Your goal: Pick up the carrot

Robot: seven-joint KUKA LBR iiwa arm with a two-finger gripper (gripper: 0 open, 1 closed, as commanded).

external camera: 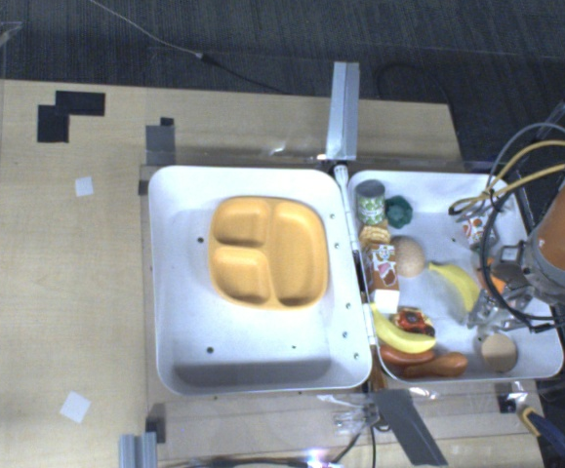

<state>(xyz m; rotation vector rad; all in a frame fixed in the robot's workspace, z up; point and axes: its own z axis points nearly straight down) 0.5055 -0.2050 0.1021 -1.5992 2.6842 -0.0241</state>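
Reaching over right white bin (553, 364) | tool (492, 312) state cannot tell | small orange carrot (497, 283) partly hidden, likely light, stiff, smooth | grip mid-body

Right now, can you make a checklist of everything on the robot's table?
Surface: wooden bench bearing two white bins, left bin and right bin.
Job's things: small orange bit, maybe the carrot, at the right bin's right side, partly hidden by the arm.
Clutter: yellow divided tray; bananas, sausage, egg, can.
Pincer: pincer low in the right bin.
Cables: yellow hoses.
Surroundings: dark carpet.
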